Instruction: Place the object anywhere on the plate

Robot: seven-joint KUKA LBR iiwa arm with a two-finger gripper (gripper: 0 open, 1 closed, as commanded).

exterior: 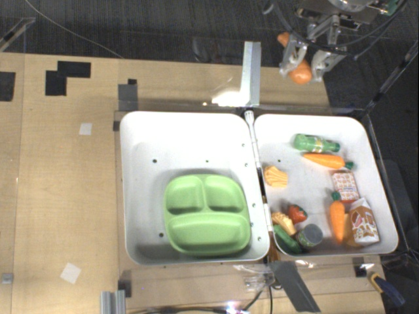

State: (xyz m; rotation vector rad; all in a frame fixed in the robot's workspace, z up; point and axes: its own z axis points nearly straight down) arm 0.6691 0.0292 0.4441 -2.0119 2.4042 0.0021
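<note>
Camera view
Claw: the claw [305, 63] hung above the bench's far edge, beyond the right bin [366, 136], its two pale fingers [321, 63] closed on an orange ball [301, 74].
Ball: gripped between the fingertips, its lower half showing beneath them, clear of both bins.
Plate: the green plate [207, 212], split into three sections, sat in the left bin [141, 149], well apart from the claw, nearer the camera and to its left.
Right bin: almost directly below the claw in the frame lay a green bottle [315, 142] with a carrot [323, 160] just beside it.
Farther from the claw: a yellow corn piece [275, 176] near the divider, a second carrot [336, 220], a brown carton [361, 224], a small printed box [344, 186].
Near corner: a strawberry [298, 213] and a grey can [310, 235] crowded together, farthest from the claw.
</note>
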